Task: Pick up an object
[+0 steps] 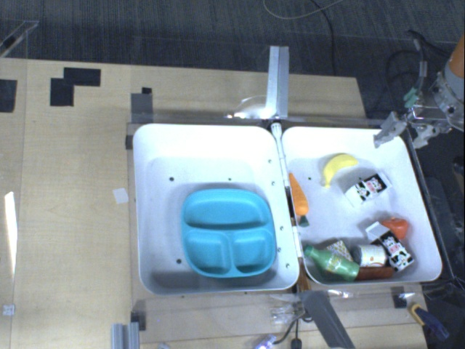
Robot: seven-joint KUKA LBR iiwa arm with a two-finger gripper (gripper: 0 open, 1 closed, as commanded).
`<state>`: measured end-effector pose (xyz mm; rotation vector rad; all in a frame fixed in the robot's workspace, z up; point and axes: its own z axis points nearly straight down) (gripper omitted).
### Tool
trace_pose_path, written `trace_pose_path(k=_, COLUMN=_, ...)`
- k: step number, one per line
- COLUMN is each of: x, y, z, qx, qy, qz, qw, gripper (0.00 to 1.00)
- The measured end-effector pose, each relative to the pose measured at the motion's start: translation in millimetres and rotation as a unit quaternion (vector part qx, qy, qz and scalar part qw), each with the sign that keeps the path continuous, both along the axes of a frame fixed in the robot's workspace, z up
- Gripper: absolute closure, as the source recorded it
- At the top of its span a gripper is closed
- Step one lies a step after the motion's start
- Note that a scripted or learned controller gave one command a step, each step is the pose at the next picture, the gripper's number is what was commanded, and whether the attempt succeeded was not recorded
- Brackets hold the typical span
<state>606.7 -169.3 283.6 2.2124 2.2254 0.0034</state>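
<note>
The right bin (pixel 421 187) holds several small objects. A yellow banana (pixel 338 167) lies near its back, with a black-and-white carton (pixel 365 187) just in front of it. An orange carrot (pixel 298 195) rests against the bin's left wall. Along the front lie a green bottle (pixel 330 262), a small can (pixel 370 255), a second cow-patterned carton (pixel 397 251) and an orange-red piece (pixel 396 227). My gripper (pixel 392 128) hangs over the back right corner of this bin, above and to the right of the banana, with nothing seen in it.
The left bin (pixel 152 195) holds a blue divided tray (pixel 229 231). A metal post (pixel 278 78) stands behind the ridge between the bins. Cables trail on the dark floor behind the bench and beside the arm at the right.
</note>
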Motion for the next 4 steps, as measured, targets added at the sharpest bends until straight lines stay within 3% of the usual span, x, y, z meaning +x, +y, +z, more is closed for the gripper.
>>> trace_pose_path(k=1, x=41.7, y=38.0, z=-128.4, qx=0.0001, qy=0.001, qz=0.064, qw=0.998, gripper=0.0)
trace_pose_path(k=2, x=47.6, y=47.8, z=-185.1, qx=-0.001, qy=-0.003, qz=0.057, qw=0.9984, gripper=0.0)
trace_pose_path(k=3, x=44.9, y=46.7, z=-176.4, qx=-0.0001, qy=0.003, qz=0.057, qw=0.9984, gripper=1.0)
trace_pose_path(k=4, x=52.6, y=32.7, z=-74.7, qx=-0.0003, qy=-0.002, qz=0.019, qw=0.9998, gripper=1.0)
